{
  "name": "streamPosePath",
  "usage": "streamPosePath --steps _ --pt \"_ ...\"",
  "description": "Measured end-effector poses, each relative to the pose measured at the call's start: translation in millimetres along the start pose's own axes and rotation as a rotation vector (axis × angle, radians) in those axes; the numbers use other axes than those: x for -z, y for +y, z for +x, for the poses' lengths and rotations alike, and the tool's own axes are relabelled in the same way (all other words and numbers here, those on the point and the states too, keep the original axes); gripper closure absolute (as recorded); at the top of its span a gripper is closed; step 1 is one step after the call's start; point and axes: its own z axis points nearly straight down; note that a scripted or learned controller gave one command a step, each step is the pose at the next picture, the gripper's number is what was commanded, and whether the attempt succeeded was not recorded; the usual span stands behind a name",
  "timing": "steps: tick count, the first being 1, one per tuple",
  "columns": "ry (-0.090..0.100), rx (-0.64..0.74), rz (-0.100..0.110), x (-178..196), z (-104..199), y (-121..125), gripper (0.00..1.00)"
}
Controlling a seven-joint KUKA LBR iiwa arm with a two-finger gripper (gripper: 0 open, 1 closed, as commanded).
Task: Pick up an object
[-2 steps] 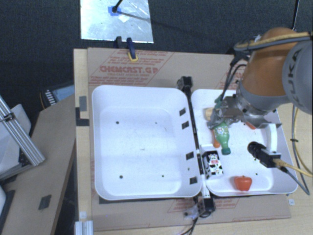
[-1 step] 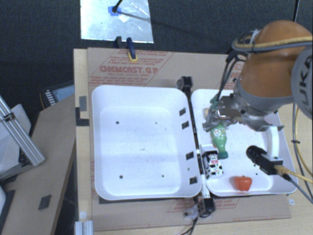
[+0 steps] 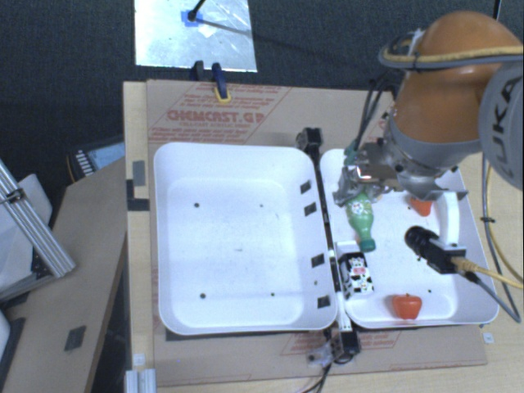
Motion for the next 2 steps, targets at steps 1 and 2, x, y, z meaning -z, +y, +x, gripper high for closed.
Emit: streamPosePath --steps 1,2 --pt "0.001 0.002 -0.001 32.0 39.9 6.2 1.0" --pt "0.0 -0.005 0.002 41.7 20.6 -23.9 1.0"
